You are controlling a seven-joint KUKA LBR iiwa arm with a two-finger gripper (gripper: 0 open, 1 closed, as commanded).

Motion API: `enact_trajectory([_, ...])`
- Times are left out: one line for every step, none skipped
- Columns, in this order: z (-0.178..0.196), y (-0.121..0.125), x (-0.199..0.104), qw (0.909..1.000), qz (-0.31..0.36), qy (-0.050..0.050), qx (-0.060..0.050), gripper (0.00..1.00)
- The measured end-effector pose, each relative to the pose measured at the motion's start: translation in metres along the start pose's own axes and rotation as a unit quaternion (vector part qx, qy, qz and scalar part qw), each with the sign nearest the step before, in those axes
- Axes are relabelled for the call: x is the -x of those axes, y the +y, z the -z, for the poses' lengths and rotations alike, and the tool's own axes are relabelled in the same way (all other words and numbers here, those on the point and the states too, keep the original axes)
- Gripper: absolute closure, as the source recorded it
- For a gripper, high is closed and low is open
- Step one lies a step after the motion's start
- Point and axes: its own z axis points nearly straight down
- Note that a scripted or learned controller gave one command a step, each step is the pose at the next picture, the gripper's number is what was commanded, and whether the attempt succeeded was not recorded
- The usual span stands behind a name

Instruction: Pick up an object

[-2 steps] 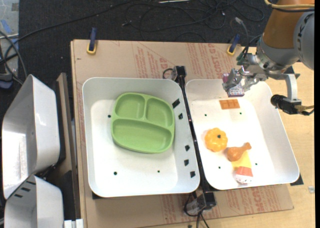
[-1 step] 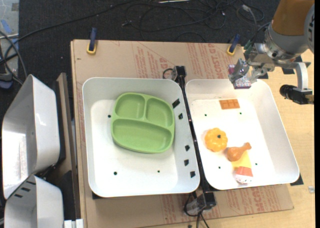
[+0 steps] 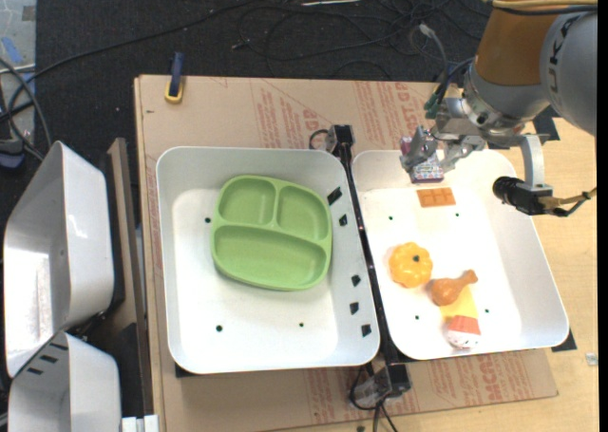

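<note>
While the arm [image 3: 532, 41] hangs over the far edge of the right bin [image 3: 532, 259], the main risk, as I judge it, is reach: the toys lie toward the near side, well apart from the gripper [image 3: 425, 159], so a straight drop from here would likely meet the bin rim or bare floor. On the desk [image 3: 266, 107] the left bin [image 3: 190, 326] holds a green divided plate [image 3: 273, 231], wide and flat, which looks a poor fit for a pinch. In the right bin the yellow pumpkin [image 3: 410, 264] looks round and smooth and could squirt sideways; the drumstick [image 3: 450, 287] touches the small doll [image 3: 463, 326], so a grab may shove both. The orange waffle [image 3: 436, 197] lies nearest the gripper. Whether the gripper is spread or closed, I cannot tell; a small purplish patch blurs its tip.
</note>
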Motion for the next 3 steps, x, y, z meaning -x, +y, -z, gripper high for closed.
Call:
enact_trajectory([-0.016,-0.002,-0.052,1.0000,0.000,0.000,0.000,1.00])
enact_trajectory([-0.024,0.000,-0.105,1.0000,0.000,0.000,0.001,1.00])
enact_trajectory([-0.029,-0.012,-0.163,1.0000,0.001,0.000,0.000,1.00])
